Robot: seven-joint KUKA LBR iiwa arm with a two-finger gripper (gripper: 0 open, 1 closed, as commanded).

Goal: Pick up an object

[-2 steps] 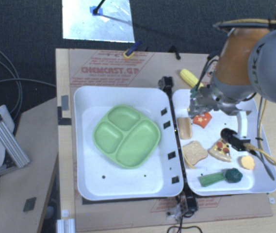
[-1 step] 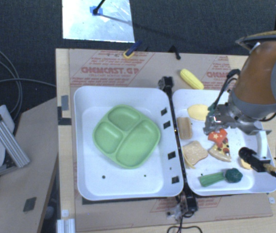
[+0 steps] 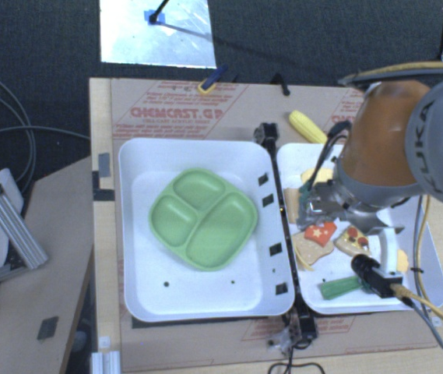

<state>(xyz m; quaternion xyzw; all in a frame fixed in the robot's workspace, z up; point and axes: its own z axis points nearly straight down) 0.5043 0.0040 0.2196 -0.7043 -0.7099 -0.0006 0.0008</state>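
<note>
We see two white bins side by side on a printed cardboard sheet [image 3: 176,112] that covers the middle of the table [image 3: 58,209]. The left bin [image 3: 139,287] holds one thing, a green plate [image 3: 203,218] divided into three compartments. It lies flat in the middle of the bin, turned at a slant to the walls, and nothing is in its compartments.

The right bin [image 3: 334,305], toward the table's right edge, holds the small things to be picked. A tan piece with a red star [image 3: 318,237] lies near the bin's left wall, and a second tan piece [image 3: 351,242] with red on it lies just beside it. A green piece [image 3: 339,288] rests near the bin's near wall. A pale yellow piece [image 3: 320,177] shows by the bin's left wall, partly under the arm [image 3: 384,139]. A yellow oblong piece [image 3: 307,127] lies tilted at the bin's far rim.

The arm reaches over the right bin and covers much of it. The claw [image 3: 312,207] hangs low just above the star piece and beside the pale yellow one. We cannot tell whether the claw is apart or together, and we see nothing held in it.
</note>
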